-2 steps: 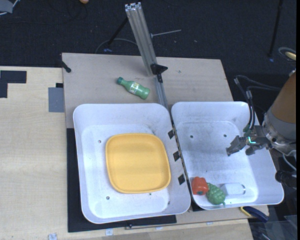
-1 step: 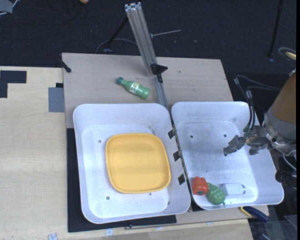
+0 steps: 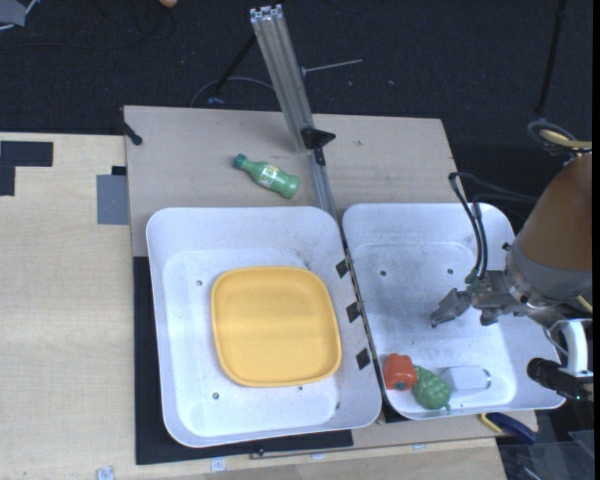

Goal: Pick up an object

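Right bin (image 3: 420, 268), front edge: red item (image 3: 399, 371), green item (image 3: 432, 389) and clear item (image 3: 467, 377), touching in a row. Jaws (image 3: 458, 308) hover above the bin's middle, spread open, holding nothing; the cluster lies toward the front-left of them. Arm (image 3: 560, 238) reaches in from the right edge. Left bin (image 3: 170, 268): yellow plate (image 3: 276, 325). Surface (image 3: 380, 158), rear: green bottle (image 3: 267, 176).

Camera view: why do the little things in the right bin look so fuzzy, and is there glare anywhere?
Camera view: overall soft and grainy, so the red and green objects blur together; the white bins look evenly lit, no strong glare; the floor behind is dark.
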Motion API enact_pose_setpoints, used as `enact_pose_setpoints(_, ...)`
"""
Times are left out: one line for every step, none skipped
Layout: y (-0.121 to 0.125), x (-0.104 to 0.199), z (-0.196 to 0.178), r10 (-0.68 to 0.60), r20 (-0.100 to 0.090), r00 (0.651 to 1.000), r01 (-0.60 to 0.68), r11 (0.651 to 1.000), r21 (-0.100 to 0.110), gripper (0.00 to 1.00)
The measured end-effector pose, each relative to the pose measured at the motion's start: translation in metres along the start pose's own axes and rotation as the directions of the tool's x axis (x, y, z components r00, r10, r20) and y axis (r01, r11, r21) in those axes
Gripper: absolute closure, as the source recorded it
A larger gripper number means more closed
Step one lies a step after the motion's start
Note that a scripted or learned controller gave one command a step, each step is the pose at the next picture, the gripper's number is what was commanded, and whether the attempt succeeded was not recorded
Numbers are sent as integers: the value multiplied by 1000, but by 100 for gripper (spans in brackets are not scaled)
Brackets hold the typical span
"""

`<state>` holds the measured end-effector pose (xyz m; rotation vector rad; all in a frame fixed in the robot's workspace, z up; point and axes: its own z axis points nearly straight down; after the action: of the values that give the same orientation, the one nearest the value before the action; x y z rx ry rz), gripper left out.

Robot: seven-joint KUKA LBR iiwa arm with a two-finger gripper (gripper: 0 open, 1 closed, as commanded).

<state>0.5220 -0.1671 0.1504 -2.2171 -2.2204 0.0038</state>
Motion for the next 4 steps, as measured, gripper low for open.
enact_pose_setpoints(-1, 1, 53, 1, 0, 1000, -1, 1000, 1, 0)
enact_pose_setpoints(0, -1, 40, 4, 1, 1000, -4, 1000, -4, 100)
enact_pose_setpoints(-8, 3, -9, 2, 2, 1000, -2, 1000, -8, 100)
enact_pose_setpoints(-11, -3, -52, 2, 2, 1000, -2, 1000, -8, 100)
